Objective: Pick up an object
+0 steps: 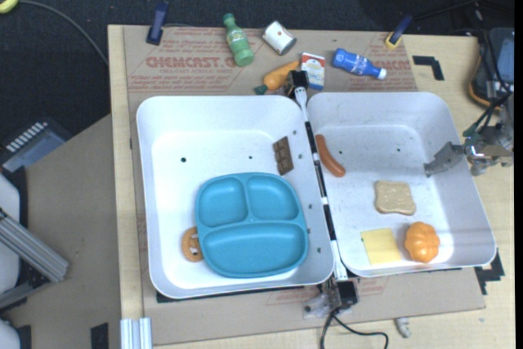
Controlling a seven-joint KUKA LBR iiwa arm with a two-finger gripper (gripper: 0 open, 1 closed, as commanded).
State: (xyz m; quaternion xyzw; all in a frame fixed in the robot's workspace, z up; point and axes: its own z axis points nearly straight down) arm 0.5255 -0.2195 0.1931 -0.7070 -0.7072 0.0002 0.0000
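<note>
A: Big stuff first. We had two bins: left bin (163,135) with the blue tray (249,223) filling most of its floor, right bin (433,114) with the small food.

B: And the gripper?

A: The gripper (437,162) sat at the right bin's right wall, low over the floor, reaching in from the right. We saw its grey tip aimed left into the bin. Fingers open or closed, we couldn't tell; too small and blurred. Nothing visibly in it.

B: What did we call the target?

A: Task named none, so we went by nearness. The toast (395,198) lay down-left of the tip, nearest. The pumpkin (422,242) was further down, near the front wall, touching or just beside the cheese (381,246). The sausage (330,156) lay well left, near the divider, long axis running upper-left to lower-right.

B: Left bin bits?

A: Chocolate (283,155) by the divider, pretzel (192,244) half under the tray's left edge. Both well apart from the gripper.

B: So the key relation?

A: We judged toast: a short move down-left. It lay flat, though, so likely a hard pinch.
</note>
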